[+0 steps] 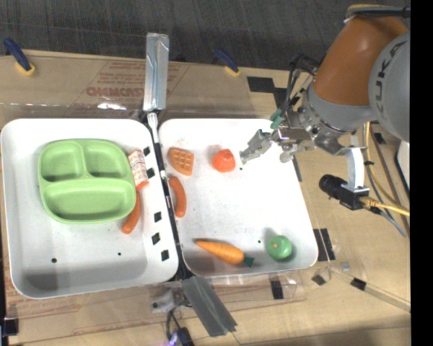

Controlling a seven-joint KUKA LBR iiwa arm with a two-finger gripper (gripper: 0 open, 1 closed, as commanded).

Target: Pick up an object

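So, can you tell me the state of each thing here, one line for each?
Gripper: above the right bin, holds nothing.
Tomato: loose, beside the gripper.
Waffle: lying flat.
Carrot: on its side.
Green plate: upright, in the left bin.

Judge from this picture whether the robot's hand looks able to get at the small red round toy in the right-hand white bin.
Probably yes. The hand sits just right of the small red round toy, with bare floor of the right-hand white bin around it. The orange waffle-shaped toy lies apart on its far side.
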